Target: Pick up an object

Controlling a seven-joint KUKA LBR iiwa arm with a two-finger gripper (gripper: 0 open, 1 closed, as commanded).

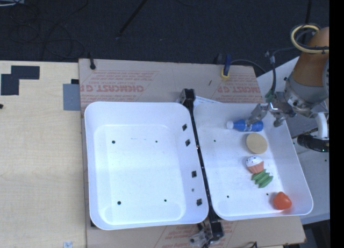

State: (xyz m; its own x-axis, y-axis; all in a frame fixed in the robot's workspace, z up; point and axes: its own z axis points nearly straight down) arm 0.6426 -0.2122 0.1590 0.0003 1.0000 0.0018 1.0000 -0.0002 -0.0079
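Note:
The right bin point(301, 188) holds several small objects. A blue bottle-shaped toy point(245, 126) lies near its far side, and a tan round disc point(257, 143) sits just in front of that. Further forward are a small cupcake toy point(255, 164), a green piece point(262, 179) and a red-orange ball point(281, 201). My gripper point(268, 116) hangs over the bin's far right corner, just right of the blue toy. It is open, with nothing between its fingers; one finger point(257, 113) reaches close to the blue toy's end.
The left bin point(94, 134) stands beside the right one, with a black divider point(194, 150) between them. Both rest on a cardboard sheet point(134, 83). Cables and a yellow clip point(226, 71) lie behind the bins.

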